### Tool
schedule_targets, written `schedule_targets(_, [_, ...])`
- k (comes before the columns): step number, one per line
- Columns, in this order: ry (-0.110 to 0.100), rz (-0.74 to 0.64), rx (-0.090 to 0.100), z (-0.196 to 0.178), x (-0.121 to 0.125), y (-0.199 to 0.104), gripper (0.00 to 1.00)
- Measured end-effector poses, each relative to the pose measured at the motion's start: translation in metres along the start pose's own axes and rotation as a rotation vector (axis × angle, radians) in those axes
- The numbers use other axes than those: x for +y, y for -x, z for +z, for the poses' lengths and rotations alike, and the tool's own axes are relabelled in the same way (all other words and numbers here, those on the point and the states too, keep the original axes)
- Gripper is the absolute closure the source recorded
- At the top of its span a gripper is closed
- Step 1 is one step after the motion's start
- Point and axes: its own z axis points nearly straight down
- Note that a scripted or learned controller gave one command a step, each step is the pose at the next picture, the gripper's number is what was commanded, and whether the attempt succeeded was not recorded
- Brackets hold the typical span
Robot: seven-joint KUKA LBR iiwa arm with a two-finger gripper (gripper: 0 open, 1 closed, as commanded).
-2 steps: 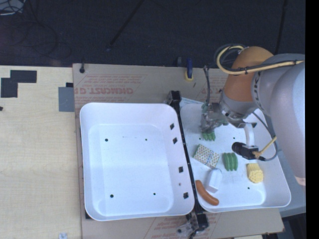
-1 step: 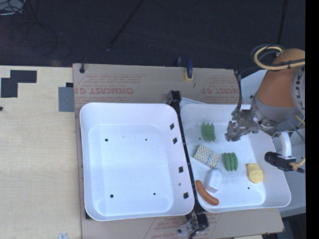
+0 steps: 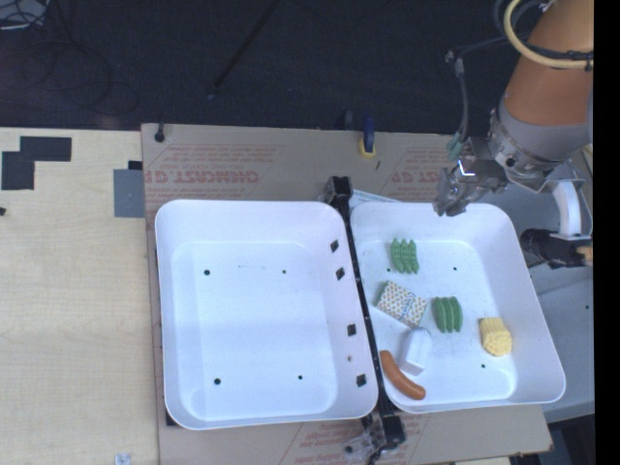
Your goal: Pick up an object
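End effector [image 3: 453, 201] above far rim of right bin [image 3: 528, 260]; small and dark, cannot tell its state, nothing seen in it. Right bin contents: two green ridged pieces [image 3: 404, 256] [image 3: 447, 314], patterned block [image 3: 401, 303], white piece [image 3: 417, 350], orange sausage [image 3: 402, 376], yellow corn [image 3: 495, 336]. Arm [image 3: 547, 76] cut off at upper right. Left bin [image 3: 184, 289] alongside on worktop [image 3: 68, 289].
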Motion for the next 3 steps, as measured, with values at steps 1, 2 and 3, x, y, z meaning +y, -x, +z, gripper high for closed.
schedule_targets(1, [-0.022,0.004,0.003,0.005,-0.103,-0.043,1.00])
schedule_targets(2, [-0.002,0.000,0.001,-0.126,-0.071,-0.111,1.00])
schedule_targets(3, [-0.021,0.002,-0.001,-0.091,-0.109,-0.163,1.00])
